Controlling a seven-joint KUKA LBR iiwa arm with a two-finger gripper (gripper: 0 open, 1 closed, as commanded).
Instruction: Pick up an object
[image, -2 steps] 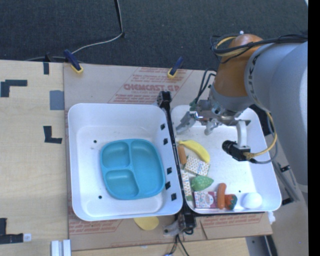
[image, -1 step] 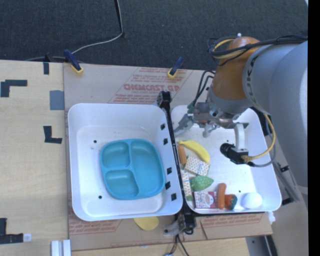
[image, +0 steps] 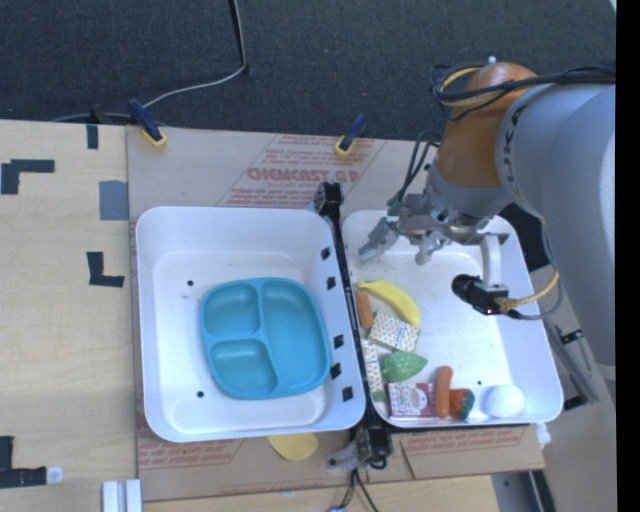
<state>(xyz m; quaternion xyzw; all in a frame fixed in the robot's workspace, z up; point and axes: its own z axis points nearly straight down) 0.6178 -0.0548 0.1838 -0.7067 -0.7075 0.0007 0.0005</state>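
Camera view: the gripper (image: 402, 244) hangs over the far part of the right bin (image: 530, 330), its two fingers (image: 377, 242) spread apart with nothing between them. So the pick is, by my reading, not yet made: the approach is partly done, while the descent, the closing and the lift are all left.

Taking the banana (image: 391, 299) as the landmark, since it lies nearest the claw and is the likeliest target: it rests on the bin floor just below the gripper in the picture and apart from it. Its long axis runs aslant, from upper left down to lower right, one tip pointing toward the divider between the bins, the other toward the bin's middle.

Just left of the banana an orange carrot-like piece (image: 365, 309) lies along the divider. Below the banana sit a green leaf-shaped toy (image: 403, 365) and a small printed box (image: 408, 398), then a red-orange piece (image: 443, 391); these are too small to name with certainty. Well right and below is a white ball (image: 503, 401).

Far left of the banana, in the left bin (image: 160, 300), lies a blue divided tray (image: 265, 336).
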